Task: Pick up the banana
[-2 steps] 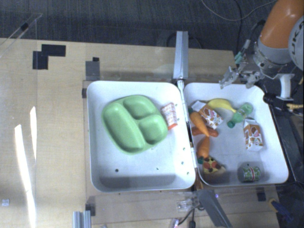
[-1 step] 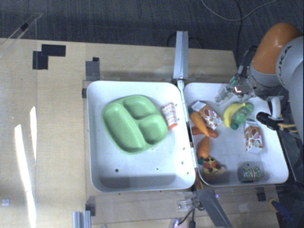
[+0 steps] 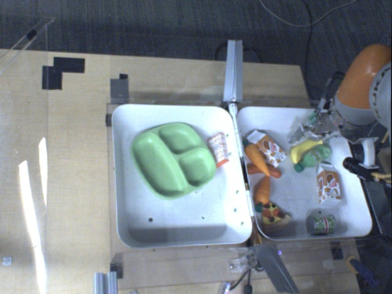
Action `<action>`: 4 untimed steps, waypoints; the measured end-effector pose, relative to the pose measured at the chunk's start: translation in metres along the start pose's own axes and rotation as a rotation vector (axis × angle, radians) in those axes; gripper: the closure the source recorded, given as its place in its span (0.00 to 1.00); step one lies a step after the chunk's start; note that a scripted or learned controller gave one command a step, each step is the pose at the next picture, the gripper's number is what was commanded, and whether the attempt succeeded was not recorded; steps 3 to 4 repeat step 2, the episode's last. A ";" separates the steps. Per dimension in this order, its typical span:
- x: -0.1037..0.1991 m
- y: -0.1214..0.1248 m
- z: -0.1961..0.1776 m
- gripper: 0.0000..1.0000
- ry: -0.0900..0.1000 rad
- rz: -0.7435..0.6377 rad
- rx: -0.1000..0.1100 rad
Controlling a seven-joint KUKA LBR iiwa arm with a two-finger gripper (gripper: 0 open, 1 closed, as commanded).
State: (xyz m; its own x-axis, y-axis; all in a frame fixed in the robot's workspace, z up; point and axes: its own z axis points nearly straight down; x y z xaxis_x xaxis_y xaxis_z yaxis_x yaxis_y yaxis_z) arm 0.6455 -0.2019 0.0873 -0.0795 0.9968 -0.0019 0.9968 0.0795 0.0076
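Observation:
The yellow banana (image 3: pixel 306 149) lies in the right bin (image 3: pixel 361 225), in its back right part. A green bottle (image 3: pixel 313 158) rests against the banana's front side. My gripper (image 3: pixel 314 125) hangs just behind and slightly right of the banana, near the bin's back wall. I see nothing held in it. The grey arm with its orange band (image 3: pixel 362 81) comes in from the right.
The right bin also holds two carrots (image 3: pixel 257 158), a snack packet (image 3: pixel 270 148), another packet (image 3: pixel 329 185), a can (image 3: pixel 321 223) and a pizza-slice toy (image 3: pixel 275 214). In the left bin (image 3: pixel 128 225) sit a green divided plate (image 3: pixel 174 158) and a small packet (image 3: pixel 218 149).

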 end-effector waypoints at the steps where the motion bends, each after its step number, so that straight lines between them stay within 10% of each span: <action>1: 0.001 0.003 -0.014 1.00 -0.002 -0.001 -0.009; 4: -0.004 0.022 0.000 1.00 0.000 0.194 -0.001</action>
